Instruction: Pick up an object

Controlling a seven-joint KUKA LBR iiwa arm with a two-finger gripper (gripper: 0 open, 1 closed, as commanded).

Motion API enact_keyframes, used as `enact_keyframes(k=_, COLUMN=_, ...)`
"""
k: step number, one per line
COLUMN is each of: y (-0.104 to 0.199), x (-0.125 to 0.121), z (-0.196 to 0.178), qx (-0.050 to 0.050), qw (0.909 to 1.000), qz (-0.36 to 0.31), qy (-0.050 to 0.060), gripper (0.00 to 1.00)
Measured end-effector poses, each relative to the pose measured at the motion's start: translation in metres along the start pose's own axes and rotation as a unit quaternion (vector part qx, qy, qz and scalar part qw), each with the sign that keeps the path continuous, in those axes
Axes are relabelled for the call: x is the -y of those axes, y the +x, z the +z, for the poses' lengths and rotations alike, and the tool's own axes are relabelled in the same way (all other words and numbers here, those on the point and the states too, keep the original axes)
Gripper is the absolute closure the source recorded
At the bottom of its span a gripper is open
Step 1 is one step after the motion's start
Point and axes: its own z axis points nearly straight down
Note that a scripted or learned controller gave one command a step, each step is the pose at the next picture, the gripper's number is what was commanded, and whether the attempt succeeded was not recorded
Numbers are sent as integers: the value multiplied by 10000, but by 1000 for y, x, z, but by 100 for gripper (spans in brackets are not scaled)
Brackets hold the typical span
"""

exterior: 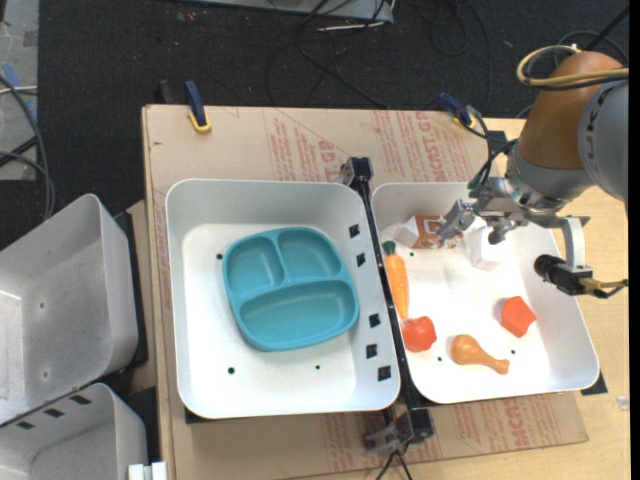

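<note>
camera view | my jaws (478,226) hang over the right bin's (560,368) far end, spread apart, holding nothing | carrot (398,284) lies by the divider; I judge: centre over it, drop straight, close across its width

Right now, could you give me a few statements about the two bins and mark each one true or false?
1. The blue divided tray lies in the left bin. True.
2. The carrot lies in the left bin beside the tray. False: it lies in the right bin, along its left wall.
3. The gripper is over the right bin's far part. True.
4. The drumstick-shaped toy sits at the far edge of the right bin. False: it lies near the front edge.
5. An orange-red block rests in the right bin, apart from the drumstick toy. True.
</note>
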Motion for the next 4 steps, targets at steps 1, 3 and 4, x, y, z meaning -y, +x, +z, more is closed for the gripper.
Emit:
enact_keyframes(k=1, y=7, x=5, z=47, qx=0, qw=10000, qz=1, qy=-9, gripper=0)
enact_keyframes(k=3, y=8, x=3, z=55, qx=9, qw=10000, qz=-1, qy=-47, gripper=100)
enact_keyframes(k=4, y=12, x=6, z=10, qx=7, qw=10000, qz=-21, qy=-55, gripper=100)
